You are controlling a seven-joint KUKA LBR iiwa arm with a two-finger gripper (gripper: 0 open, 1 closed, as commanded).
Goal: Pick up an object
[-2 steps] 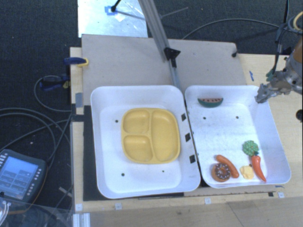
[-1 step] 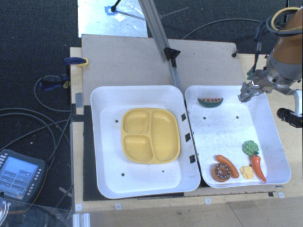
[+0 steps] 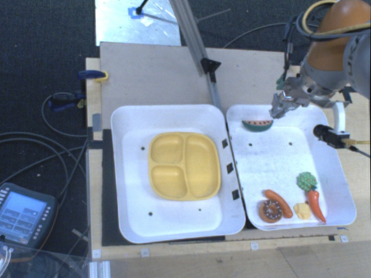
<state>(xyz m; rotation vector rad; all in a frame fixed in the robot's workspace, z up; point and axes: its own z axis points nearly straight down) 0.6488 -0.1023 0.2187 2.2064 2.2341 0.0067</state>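
Watermelon slice (image 3: 257, 124) lies just below-left of gripper (image 3: 279, 110) — apart

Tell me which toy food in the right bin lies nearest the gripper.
The watermelon slice, alone at the bin's far edge just below the gripper. The others cluster at the near edge.

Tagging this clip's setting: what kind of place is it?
Likely a robotics lab. A bench holds two white bins, one with toy food such as a carrot, a teach pendant lies on dark carpet, and the arm's hand hangs above the right bin.
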